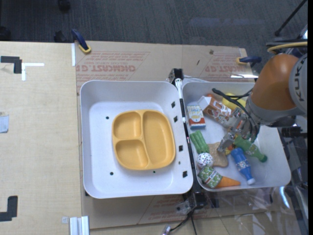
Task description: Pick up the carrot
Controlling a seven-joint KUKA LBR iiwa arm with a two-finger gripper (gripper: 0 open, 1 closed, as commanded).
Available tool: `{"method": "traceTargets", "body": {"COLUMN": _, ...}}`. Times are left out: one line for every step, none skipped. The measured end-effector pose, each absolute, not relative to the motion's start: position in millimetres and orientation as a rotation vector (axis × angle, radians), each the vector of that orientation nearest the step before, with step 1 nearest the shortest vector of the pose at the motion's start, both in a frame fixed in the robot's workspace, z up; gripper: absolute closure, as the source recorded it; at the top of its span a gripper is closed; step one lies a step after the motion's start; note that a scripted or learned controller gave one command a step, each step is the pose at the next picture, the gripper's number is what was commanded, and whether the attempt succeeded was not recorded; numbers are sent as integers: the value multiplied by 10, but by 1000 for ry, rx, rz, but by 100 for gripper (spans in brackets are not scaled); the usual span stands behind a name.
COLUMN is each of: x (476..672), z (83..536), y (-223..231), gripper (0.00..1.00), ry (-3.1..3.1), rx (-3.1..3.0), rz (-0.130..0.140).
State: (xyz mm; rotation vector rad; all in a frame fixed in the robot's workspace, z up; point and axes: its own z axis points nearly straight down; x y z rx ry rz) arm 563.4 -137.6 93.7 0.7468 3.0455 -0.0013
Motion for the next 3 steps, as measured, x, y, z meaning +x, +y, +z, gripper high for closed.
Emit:
{"method": "traceTargets", "body": {"x": 5778, "z": 1450, "y": -1340, "gripper": 0, "ry": 2924, "rx": 1137, "rz": -2}}
{"method": "traceTargets", "body": {"x": 5431, "z": 928, "y": -1136, "gripper": 0, "ry": 3052, "rx": 736, "rz": 1}}
{"method": "traceTargets", "body": {"x": 5432, "z": 928, "y": -1136, "gripper": 0, "ry": 3052, "rx": 735, "rz": 1}}
